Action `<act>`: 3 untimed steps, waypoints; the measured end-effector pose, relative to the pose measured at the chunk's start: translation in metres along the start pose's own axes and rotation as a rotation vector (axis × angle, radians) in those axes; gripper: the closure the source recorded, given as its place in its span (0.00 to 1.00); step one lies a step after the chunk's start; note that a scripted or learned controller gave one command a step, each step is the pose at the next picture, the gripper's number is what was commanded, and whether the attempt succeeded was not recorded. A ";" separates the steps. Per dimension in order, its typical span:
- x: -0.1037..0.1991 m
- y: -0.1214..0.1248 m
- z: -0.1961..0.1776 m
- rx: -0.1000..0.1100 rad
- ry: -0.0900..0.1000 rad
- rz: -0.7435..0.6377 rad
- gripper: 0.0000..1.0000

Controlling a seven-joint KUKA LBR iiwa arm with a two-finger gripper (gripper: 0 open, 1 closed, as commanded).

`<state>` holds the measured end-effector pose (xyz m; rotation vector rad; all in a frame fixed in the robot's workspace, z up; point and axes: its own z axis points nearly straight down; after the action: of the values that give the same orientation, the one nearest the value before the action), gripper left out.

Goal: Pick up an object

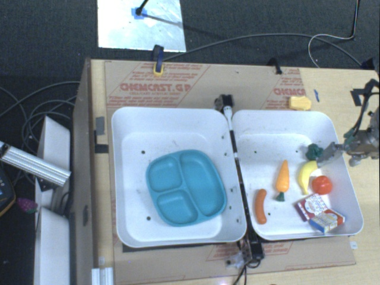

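The hand [332, 150] reaches over the right bin [279, 129] edge; whether it is apart or together, I cannot tell. Beside it lie a banana [307, 175] and tomato [321, 184].

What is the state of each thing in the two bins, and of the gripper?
blue tray: lying flat in the left bin, nothing in its compartments.
carrot: lying in the right bin.
sausage: lying apart from the carrot.
banana: lying, touching the tomato.
small carton: lying on its side.
green toy: beside the gripper, grasp unclear.
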<state>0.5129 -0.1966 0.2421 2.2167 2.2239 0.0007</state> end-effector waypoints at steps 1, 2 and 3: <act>0.040 -0.021 0.103 0.002 0.002 0.001 0.00; 0.036 0.018 0.158 0.000 0.001 0.000 0.00; 0.036 0.019 0.148 -0.002 0.000 -0.001 1.00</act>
<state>0.5319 -0.1608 0.0946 2.2146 2.2242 0.0032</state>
